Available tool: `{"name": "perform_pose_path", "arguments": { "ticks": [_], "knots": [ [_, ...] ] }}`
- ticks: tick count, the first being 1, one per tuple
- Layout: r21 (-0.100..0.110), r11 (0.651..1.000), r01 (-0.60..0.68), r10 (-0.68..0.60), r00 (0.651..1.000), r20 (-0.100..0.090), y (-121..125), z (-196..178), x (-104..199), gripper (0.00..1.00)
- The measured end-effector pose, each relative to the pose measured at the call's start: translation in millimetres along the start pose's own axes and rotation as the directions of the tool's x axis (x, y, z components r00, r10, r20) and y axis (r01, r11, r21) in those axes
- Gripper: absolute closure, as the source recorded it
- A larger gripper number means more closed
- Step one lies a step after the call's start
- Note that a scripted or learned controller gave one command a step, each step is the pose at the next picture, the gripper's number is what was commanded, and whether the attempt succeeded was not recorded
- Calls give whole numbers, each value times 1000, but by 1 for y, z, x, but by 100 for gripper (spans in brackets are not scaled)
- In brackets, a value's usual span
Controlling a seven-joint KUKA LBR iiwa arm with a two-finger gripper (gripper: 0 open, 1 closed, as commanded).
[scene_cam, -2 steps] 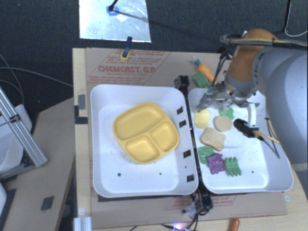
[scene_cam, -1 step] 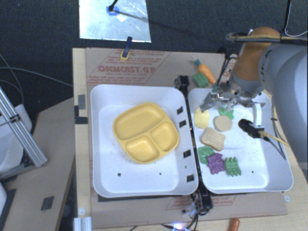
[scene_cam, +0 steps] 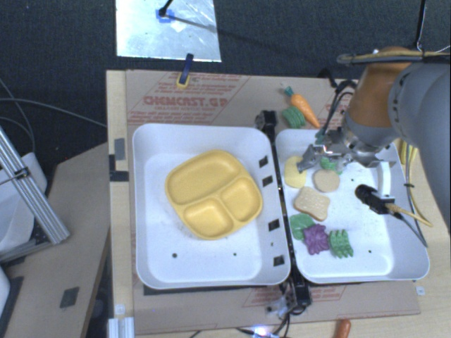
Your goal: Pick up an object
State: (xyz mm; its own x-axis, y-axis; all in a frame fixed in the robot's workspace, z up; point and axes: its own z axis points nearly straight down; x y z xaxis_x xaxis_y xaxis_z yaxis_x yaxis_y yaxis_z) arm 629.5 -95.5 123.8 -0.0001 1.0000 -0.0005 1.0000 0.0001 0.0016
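Observation:
My gripper [scene_cam: 311, 158] hangs low over the upper left part of the right bin [scene_cam: 405, 259]. A small green toy [scene_cam: 330, 165] lies right beside it, partly hidden by the gripper. Just below are a pale yellow round piece [scene_cam: 294, 172] and a tan round cookie [scene_cam: 326, 181]. Further down lie a bread slice [scene_cam: 312, 203], a green leafy piece [scene_cam: 301, 224], a purple piece [scene_cam: 316, 239] and a green ridged piece [scene_cam: 341, 243]. Nothing is visibly held.
The left bin [scene_cam: 151, 259] holds a yellow divided plate [scene_cam: 213, 193]. A toy carrot [scene_cam: 303, 104] and a green piece [scene_cam: 292, 117] lie on the cardboard behind the right bin. The arm [scene_cam: 402, 97] covers that bin's upper right corner.

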Motion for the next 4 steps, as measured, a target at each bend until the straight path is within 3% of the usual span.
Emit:
{"name": "perform_pose_path", "arguments": {
  "ticks": [1,2,3,4],
  "knots": [
    [-4,1000,1,-1,1000,0,2,-10,0,100],
    [-3,1000,1,-1,1000,0,2,-10,0,0],
    [-1,1000,-6,6,1000,-2,-51,40,-52,0],
    [-8,1000,8,-8,1000,1,21,38,-31,0]
  ]
}}
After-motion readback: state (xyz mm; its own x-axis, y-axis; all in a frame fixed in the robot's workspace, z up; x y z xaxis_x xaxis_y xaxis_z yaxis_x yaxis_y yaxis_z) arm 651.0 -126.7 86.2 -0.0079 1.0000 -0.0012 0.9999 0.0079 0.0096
